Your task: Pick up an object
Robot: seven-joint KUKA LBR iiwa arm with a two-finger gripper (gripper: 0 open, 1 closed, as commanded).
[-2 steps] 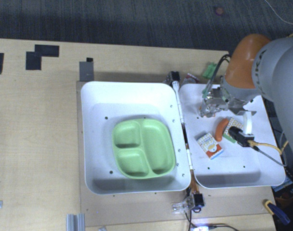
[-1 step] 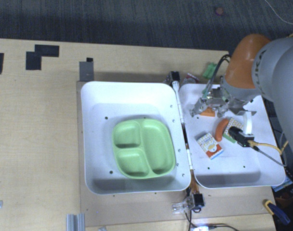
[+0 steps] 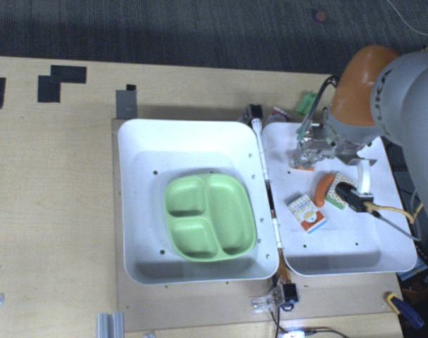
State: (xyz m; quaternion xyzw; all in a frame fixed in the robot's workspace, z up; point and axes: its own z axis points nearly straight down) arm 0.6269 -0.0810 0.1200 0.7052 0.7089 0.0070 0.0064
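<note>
The hand (image 3: 311, 150) of the grey KUKA arm (image 3: 407, 97) is hanging low over the far end of the right bin (image 3: 341, 248), reaching in from the right side of the counter (image 3: 52, 210). Whether it is open or closed cannot be told from this angle, and nothing is visibly being gripped. The likely candidates for picking are lying just in front of it on the bin floor: an orange stick-shaped piece (image 3: 324, 185), a small green-and-white packet (image 3: 335, 198) close against it, and a small white-and-orange carton (image 3: 307, 213) just beside them, nearer the camera. They are sitting loose and bunched together, which is probably leaving the hand little room to close on one alone. The left bin (image 3: 140, 189) is holding a single pale green divided plate (image 3: 210, 215), lying flat in the middle, well apart from the hand and seemingly out of play for this attempt.
</note>
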